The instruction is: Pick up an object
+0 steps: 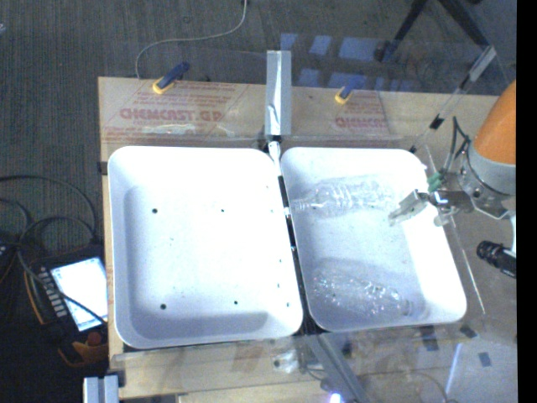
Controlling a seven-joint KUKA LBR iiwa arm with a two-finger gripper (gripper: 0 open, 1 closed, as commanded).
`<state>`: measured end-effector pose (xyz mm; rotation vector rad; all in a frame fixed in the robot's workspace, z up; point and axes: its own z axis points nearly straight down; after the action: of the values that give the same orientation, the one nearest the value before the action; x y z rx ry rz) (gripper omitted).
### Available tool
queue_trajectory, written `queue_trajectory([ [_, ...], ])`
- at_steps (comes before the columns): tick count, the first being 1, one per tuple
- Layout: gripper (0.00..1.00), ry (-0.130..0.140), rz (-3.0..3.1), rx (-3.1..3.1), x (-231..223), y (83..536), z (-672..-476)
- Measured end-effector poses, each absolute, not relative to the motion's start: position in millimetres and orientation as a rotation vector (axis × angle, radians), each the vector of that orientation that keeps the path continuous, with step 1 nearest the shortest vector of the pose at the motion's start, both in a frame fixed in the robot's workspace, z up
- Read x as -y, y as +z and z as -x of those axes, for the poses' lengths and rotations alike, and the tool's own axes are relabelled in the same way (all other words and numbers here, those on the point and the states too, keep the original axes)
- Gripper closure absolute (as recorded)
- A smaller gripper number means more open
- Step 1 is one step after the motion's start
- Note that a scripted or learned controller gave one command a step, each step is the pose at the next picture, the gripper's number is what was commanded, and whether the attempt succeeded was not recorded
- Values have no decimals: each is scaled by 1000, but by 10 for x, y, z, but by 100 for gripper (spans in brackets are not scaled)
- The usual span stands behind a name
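Two shallow white bins sit side by side on a wooden bench (117, 107). The left bin (201, 242) shows a bare white floor marked with a few small dark specks. The right bin (369, 233) contains two clear plastic bottles, both lying on their sides. The upper bottle (344, 198) lies across the far part of the bin, its long axis running roughly left to right, near the dividing edge between the bins. The lower bottle (361, 290) lies in the near part of the bin, angled slightly toward the near right corner. The two bottles are well apart from each other.

The arm enters from the right; its orange band (503, 133) is visible at the frame edge. The gripper (413, 206) hangs over the right side of the right bin, just beside the right end of the upper bottle. A pale finger (404, 208) points left toward that bottle, but whether it touches it cannot be told. Nothing is visibly held between the fingers, and how far they are spread cannot be told at this resolution.

A metal post (278, 95) stands at the far junction of the bins.
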<state>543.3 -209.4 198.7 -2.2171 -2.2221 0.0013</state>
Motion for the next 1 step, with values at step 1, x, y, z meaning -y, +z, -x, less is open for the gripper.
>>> queue_trajectory([
  [1, 0, 2, 2131, 2307, 2237, 2010, -4837],
])
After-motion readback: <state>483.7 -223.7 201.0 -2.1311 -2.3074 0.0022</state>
